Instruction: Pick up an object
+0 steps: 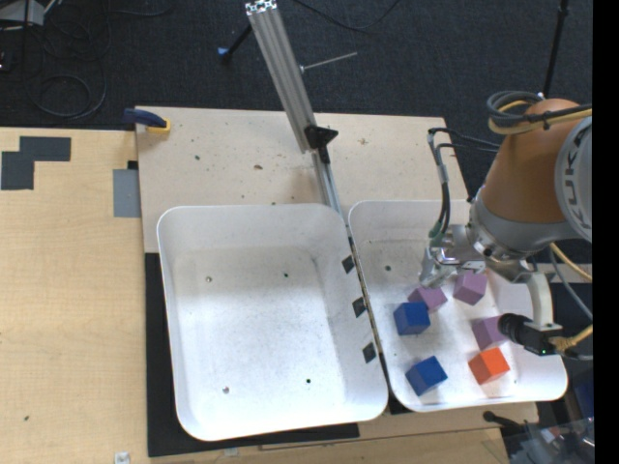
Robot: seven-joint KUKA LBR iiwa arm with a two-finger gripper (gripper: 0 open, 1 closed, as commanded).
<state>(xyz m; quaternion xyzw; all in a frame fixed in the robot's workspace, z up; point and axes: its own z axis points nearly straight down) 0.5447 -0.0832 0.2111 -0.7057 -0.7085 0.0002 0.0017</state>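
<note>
Partial dark lettering on the arm (571,177), not legible, no other text

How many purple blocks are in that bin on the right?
3: one purple block beside the jaws, one under the arm's wrist, one above the orange block. The arm may hide more.

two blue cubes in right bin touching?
Apart. The camera view shows white bin floor between the upper blue cube and the lower blue cube.

Probably a robotics lab: floor cables (68,90), aluminium camera mast (285,71).
</note>
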